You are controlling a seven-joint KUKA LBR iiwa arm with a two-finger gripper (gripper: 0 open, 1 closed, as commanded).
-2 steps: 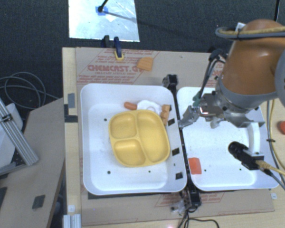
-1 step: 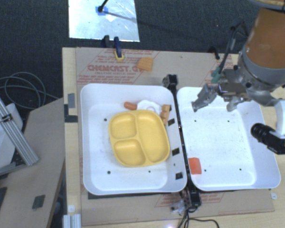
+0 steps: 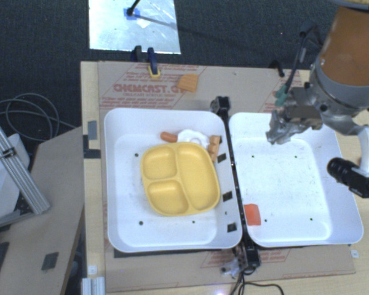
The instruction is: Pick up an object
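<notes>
The gripper hung over the far left corner of the right bin, its fingers too blurred and bunched together to tell how wide they stood, and nothing could be seen between them. Well toward the near side of it, against that bin's left wall, lay a small orange block. Off to its left, in the left bin, sat a yellow divided plate (three compartments, all bare), and just beyond the plate's far edge lay an orange sausage-shaped piece, a white piece and a small tan piece, all nearer the gripper than the plate was.
</notes>
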